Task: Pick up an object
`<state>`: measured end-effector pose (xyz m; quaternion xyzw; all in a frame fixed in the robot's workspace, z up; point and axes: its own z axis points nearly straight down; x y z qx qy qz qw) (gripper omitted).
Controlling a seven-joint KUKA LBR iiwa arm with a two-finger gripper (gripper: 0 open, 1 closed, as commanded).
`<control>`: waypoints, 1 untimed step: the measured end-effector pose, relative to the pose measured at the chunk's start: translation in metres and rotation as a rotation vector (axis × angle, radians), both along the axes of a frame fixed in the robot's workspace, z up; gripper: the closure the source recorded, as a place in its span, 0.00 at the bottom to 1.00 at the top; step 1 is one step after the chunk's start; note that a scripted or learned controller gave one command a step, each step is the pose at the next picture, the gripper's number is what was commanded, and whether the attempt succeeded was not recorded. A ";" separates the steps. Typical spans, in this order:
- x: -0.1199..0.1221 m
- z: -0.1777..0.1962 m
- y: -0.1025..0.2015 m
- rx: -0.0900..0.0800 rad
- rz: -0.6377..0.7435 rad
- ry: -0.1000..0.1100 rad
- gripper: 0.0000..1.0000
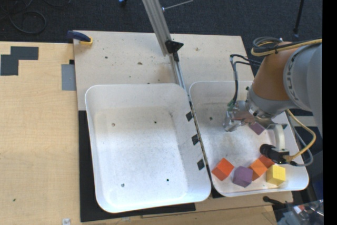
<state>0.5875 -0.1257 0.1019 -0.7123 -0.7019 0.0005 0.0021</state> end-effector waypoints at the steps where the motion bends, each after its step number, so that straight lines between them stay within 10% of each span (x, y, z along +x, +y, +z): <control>1: -0.007 0.058 0.003 -0.002 0.006 -0.006 1.00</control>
